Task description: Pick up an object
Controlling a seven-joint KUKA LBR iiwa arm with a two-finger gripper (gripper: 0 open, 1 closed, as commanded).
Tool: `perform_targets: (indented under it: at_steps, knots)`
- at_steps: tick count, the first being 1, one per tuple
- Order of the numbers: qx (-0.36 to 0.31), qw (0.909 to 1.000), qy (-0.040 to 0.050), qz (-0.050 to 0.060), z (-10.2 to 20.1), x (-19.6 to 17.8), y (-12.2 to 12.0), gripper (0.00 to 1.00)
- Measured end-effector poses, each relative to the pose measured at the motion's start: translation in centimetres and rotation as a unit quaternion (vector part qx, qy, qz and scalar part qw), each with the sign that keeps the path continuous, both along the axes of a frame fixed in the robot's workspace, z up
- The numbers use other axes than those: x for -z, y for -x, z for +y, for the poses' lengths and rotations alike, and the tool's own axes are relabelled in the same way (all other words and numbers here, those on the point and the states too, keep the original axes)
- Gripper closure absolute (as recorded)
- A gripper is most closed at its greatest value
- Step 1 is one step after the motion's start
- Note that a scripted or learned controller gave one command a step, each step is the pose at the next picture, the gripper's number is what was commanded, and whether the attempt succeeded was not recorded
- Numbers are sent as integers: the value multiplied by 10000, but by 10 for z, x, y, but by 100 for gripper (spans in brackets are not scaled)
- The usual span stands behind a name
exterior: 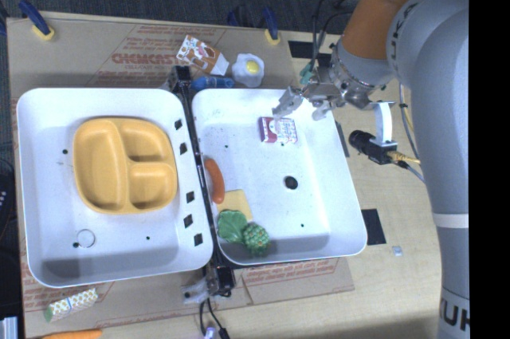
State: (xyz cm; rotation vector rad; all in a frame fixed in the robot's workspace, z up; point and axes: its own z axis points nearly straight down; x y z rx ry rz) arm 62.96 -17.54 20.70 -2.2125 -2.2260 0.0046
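Observation:
My gripper [304,107] hangs over the far right part of the right bin [343,202], its fingers spread open with nothing between them. Just below and left of it a small pink and white carton [277,130] lies on the bin floor, close to the left fingertip [284,103]. Along the bin's left wall lies an orange sausage-shaped piece [213,179]. A yellow slice [237,204], a green leafy piece [232,225] and a green knobbly piece [256,238] sit at the near left corner.
The left bin [40,194] holds a yellow divided tray [126,163]. Behind the bins lie a printed snack carton [195,53], a blue item [213,82] and a white and yellow egg-like toy [249,68]. A wrapped candy [72,303] lies at the bench's near left.

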Motion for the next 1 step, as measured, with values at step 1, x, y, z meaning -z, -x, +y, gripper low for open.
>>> perform_targets:
  at_steps: [1]
  knots:
    - [43,10000,14,-50,-11,110,-6,0]
